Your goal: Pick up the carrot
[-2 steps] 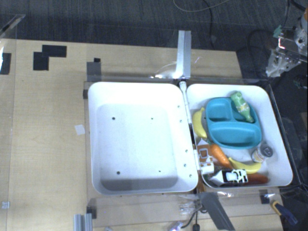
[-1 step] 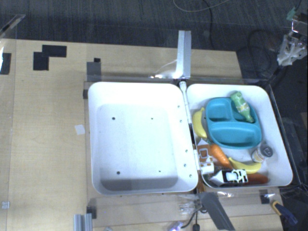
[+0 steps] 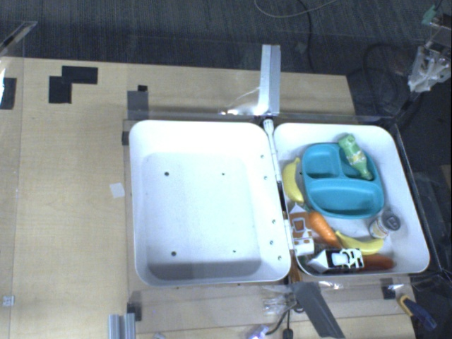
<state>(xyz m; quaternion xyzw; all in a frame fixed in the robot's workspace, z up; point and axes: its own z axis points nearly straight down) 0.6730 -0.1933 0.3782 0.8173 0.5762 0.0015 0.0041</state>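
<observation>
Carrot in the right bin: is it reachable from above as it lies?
Probably yes, but tight. The carrot lies uncovered on top, yet the blue divided plate crowds it on one side, a banana touches its lower end, and the bin wall is close.

We see the carrot lying flat in the right-hand bin, toward its near left part. It is a small orange piece, smooth and stubby, set on a slant: one end points up and left toward the bin's left wall, the other down and right. Its upper edge lies just beside the rim of the blue divided plate, and its lower right end meets a yellow banana. We cannot tell whether it touches either.
</observation>
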